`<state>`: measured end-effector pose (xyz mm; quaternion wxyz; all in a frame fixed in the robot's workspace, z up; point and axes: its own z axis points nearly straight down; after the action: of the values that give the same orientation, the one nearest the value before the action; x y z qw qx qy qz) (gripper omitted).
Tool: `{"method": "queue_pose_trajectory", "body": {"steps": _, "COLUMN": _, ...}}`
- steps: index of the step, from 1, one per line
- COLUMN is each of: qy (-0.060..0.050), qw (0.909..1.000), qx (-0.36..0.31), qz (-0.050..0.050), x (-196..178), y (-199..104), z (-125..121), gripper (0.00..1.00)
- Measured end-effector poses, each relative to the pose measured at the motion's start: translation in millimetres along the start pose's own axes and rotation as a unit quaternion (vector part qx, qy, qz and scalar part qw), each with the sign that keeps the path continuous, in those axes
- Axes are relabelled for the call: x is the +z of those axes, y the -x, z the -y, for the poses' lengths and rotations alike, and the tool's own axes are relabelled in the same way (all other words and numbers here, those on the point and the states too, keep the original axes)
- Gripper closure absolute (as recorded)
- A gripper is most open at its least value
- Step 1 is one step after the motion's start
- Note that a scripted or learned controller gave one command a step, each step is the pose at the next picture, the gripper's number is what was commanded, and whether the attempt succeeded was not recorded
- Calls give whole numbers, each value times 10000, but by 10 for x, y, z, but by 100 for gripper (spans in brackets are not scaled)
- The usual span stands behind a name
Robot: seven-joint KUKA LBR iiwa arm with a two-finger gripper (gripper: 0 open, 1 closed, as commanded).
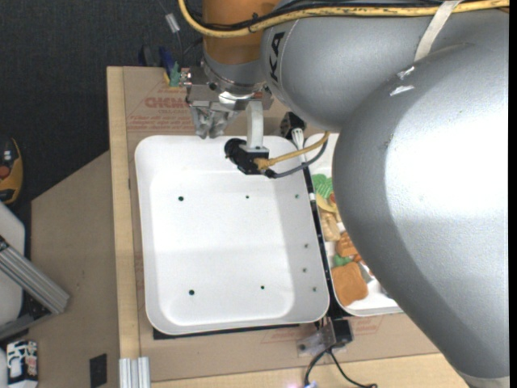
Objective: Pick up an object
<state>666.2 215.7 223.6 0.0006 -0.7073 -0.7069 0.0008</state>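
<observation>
Two bins, one arm, a few part-hidden objects

You have two white bins: the left bin (161,241) and the right bin (355,304), mostly covered by the one grey arm (420,168). In the right bin you can count a green object (323,187) and two orange-brown objects (350,280), with others too hidden to count. One gripper (212,124) hangs at the left bin's far rim.

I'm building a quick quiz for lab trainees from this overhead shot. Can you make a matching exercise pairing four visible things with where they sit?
Things:
1. two-finger gripper
2. shallow white plastic left bin
3. green and orange toy pieces
4. broad grey arm link

Places:
A. in the right bin
B. picture's right side, over the right bin
C. middle of the bench
D. above the left bin's far rim

Pairs: 1-D, 2-C, 3-A, 4-B
</observation>
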Motion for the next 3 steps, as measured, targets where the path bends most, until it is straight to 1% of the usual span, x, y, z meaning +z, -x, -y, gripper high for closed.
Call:
{"method": "queue_pose_trajectory", "body": {"steps": 1, "qy": 24, "qw": 10000, "qx": 1, "qz": -6, "x": -147, "y": 97, "z": -5, "gripper": 100}}
{"method": "queue_pose_trajectory", "body": {"steps": 2, "qy": 20, "qw": 10000, "qx": -15, "qz": -8, "x": -136, "y": -101, "z": -1, "gripper": 100}}
{"method": "queue_pose_trajectory", "body": {"steps": 3, "qy": 6, "qw": 10000, "qx": 0, "qz": -1, "x": -147, "y": -8, "z": -1, "gripper": 100}}
